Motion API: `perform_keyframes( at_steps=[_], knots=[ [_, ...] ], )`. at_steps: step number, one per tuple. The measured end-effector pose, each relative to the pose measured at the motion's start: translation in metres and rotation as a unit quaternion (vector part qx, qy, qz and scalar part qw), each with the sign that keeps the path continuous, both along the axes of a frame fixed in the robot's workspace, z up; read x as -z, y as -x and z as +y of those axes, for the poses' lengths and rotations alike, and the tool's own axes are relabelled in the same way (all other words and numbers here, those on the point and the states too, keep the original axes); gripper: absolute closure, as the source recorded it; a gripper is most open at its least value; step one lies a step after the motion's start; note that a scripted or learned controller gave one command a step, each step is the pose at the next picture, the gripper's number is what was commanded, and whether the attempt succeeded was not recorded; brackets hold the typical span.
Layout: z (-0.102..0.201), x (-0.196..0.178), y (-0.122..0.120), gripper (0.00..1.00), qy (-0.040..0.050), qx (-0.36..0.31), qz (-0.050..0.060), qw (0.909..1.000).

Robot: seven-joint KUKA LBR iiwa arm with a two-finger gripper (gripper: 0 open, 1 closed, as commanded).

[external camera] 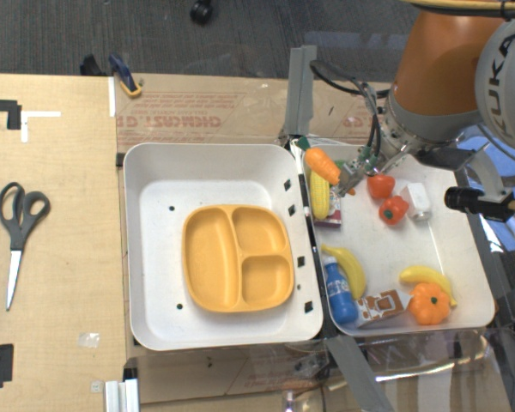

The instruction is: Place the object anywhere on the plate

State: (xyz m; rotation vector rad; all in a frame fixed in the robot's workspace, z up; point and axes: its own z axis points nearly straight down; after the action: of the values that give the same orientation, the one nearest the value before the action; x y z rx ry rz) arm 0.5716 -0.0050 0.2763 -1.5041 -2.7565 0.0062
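Note:
An orange three-section plate (211, 256) lies in the middle of the left white bin (146, 230) with nothing on it. My gripper (355, 177) hangs over the back left part of the right bin (451, 239). Just to its left lie an orange carrot (324, 166) and a yellow corn cob (319, 196). A red round fruit (380, 185) sits just to its right, with a second red one (393, 210) nearer the front. The arm's grey and orange wrist hides the bin's back right corner.
The right bin also holds a white block (418, 199), two bananas (351, 269) (427, 276), a blue bottle (339, 292), a brown packet (384, 306), an orange pumpkin-like toy (430, 305) and a small purple box (329, 220). Scissors (19, 221) lie on the bench at far left.

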Motion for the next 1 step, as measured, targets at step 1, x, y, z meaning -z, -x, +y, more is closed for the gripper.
perform_keyframes(
  at_steps=[1],
  knots=[
    [0.0777, 0.0456, -0.0125, 1.0, -0.0009, -0.096, 0.0, 0.9954]
  ],
)
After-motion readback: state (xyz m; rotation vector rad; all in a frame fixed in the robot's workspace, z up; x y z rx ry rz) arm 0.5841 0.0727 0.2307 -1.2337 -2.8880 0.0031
